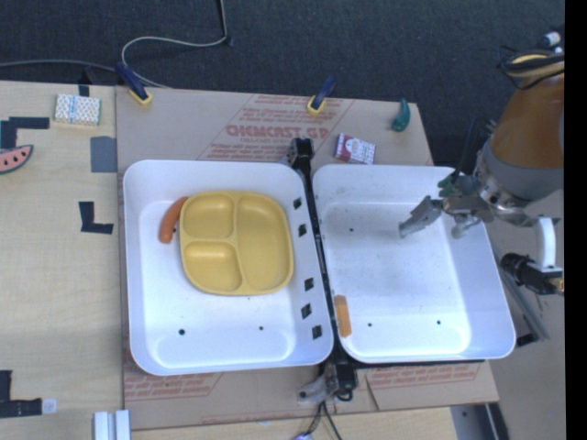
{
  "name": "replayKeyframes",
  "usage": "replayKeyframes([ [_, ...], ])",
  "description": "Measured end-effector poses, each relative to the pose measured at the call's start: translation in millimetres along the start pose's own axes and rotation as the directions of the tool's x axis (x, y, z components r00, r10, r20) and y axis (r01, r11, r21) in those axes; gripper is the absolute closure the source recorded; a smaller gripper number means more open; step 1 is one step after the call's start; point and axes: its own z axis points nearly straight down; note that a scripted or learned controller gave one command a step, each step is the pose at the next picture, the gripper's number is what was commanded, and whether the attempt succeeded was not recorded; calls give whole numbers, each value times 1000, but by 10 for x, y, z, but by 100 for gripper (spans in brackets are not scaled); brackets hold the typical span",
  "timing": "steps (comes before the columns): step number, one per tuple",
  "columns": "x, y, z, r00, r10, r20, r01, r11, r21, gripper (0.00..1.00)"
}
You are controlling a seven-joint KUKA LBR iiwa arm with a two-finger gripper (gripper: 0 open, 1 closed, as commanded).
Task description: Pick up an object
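Observation:
A yellow divided plate (237, 243) lies in the left bin (147, 328). An orange sausage-shaped piece (170, 220) rests against the plate's left edge. A second small orange piece (342, 315) lies at the front left corner of the right bin (477, 324). My gripper (438, 220) hovers over the right bin's far right part, fingers spread apart and open, with nothing between them. It is far from both orange pieces and the plate.
The bins sit on a cardboard sheet (266, 126) held by yellow-blue clamps (320, 97). A small red-white packet (353, 148) lies behind the right bin, and a green clip (401, 115) farther back. A cable (174, 44) runs across the dark floor behind.

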Motion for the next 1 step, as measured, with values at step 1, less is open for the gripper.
replayKeyframes([
  [1,358,168,1048,1000,0,-1,0,1000,2,0],
])
